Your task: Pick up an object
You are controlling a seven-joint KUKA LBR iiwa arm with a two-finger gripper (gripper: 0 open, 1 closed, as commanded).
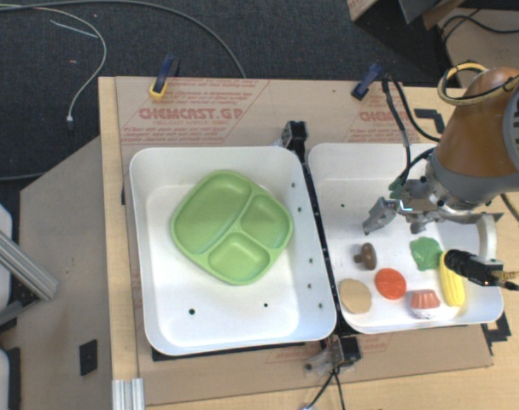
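Six small things sit crowded in the lower half of the right bin point(349, 182), and that crowding is the trouble. From the overhead camera, the gripper point(399, 220) hangs over the bin's middle. Its fingers look spread fairly wide, with nothing between them.

The closest target is the brown piece point(365, 253), just off the gripper at 7 o'clock. It's small and rounded, so my worry is that a finger lands on top of it rather than beside it, and it rolls or squirts out as the fingers close.

Going for the green piece point(426, 252) at 5 o'clock is risky too. The yellow piece point(453, 284) lies right against it at 4 o'clock, so a finger could wedge between the two or drag both. The orange ball point(391, 284), the tan disc point(356, 295) and the pink-and-white piece point(424, 302) line the bin's 6 o'clock edge. They sit near the wall, where a descending finger could strike the rim, and the flat disc offers little to pinch.

On pose, the arm point(481, 118) comes in from 3 o'clock, its wrist tilted so the fingers point down and toward 9 o'clock. It hovers just short of the cluster and touches nothing I can make out.

At 9 o'clock, the left bin point(161, 301) holds only a green plate point(232, 226), well clear of the action.
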